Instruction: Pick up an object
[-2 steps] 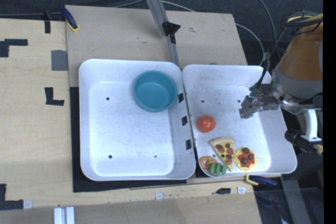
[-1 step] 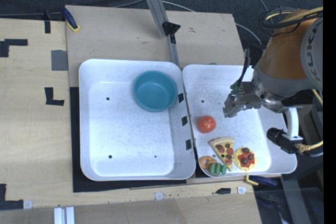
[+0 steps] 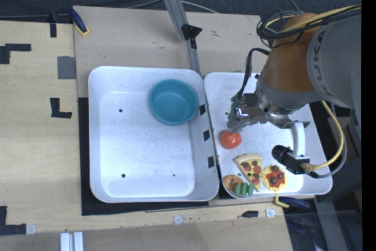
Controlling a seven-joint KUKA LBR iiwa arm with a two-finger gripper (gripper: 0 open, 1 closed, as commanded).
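Observation:
In the right bin (image 3: 220,88) a small red tomato-like object (image 3: 230,139) lies near the left wall. My gripper (image 3: 237,124) hangs directly above it, its tips just over the tomato's top. At the bin's front lie a pizza slice (image 3: 249,165), a round pizza-like piece (image 3: 274,177) and a small orange and green piece (image 3: 238,185). A blue bowl (image 3: 173,101) stands upright in the left bin (image 3: 111,156), at its far right corner.
The grey and orange arm (image 3: 299,62) covers the right bin's back right part. A black cable fitting (image 3: 289,158) hangs over the bin's right side. A metal pole (image 3: 176,9) slants down to the bins' shared back edge.

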